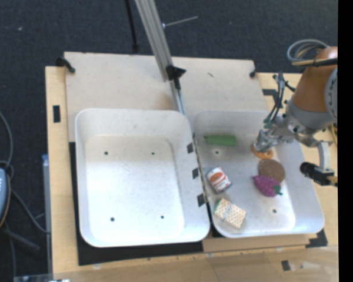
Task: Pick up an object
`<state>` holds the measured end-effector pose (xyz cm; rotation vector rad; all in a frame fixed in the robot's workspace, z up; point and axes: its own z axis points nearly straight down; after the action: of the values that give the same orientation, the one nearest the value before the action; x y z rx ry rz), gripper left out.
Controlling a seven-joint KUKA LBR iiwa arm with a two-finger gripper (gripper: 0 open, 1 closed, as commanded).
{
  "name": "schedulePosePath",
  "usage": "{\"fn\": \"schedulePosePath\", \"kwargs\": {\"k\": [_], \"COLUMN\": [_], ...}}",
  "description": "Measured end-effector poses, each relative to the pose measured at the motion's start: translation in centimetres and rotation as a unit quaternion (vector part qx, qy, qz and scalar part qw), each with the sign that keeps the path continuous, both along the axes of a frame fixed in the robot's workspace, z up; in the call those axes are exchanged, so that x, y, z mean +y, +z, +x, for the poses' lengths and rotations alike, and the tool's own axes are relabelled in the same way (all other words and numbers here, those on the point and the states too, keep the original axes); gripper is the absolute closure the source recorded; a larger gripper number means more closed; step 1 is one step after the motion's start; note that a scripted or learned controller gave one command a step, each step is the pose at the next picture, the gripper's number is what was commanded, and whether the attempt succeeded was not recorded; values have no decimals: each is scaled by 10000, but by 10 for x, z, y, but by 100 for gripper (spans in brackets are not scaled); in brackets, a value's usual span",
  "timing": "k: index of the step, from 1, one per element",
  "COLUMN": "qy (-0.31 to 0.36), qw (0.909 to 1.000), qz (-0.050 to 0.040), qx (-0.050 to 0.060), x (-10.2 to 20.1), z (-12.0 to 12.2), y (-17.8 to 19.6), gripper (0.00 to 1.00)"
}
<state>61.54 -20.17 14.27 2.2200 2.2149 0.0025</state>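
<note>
Lying in the right bin (306,213), toward its far right, an orange object (262,153) is seen, flat and small, possibly a disc, though it is half covered. The gripper (265,144) is placed right on top of it, touching or nearly so; whether the fingers are spread or pressed together cannot be told, since they are too blurred and small. No object is seen lifted between them.

Just near of the orange object a brown round piece (272,170) is found, and touching its near edge a purple grape-like toy (266,185). Left of these, mid-bin, a small red-and-white can (218,179) is lying tilted. Nearer still, by the bin's near left corner, a yellow-checked packet (230,212) is set at an angle. A green oblong item (220,140) is lying at the far left of the same bin, well apart from the gripper.

The arm (313,98), grey with orange above, is reached in from the right. The left bin (82,157) is set just beside the right one. A metal rail (156,34) is slanted over the far bench.
</note>
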Motion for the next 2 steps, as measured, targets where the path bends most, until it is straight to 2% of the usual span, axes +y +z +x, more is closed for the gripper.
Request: {"fn": "schedulePosePath", "kwargs": {"k": [1,2], "qy": [22,26], "qw": [10000,10000], "qz": [2,8], "qx": [-16,2], "x": [1,0], "z": [0,1], "y": [65,89], "gripper": [100,100]}}
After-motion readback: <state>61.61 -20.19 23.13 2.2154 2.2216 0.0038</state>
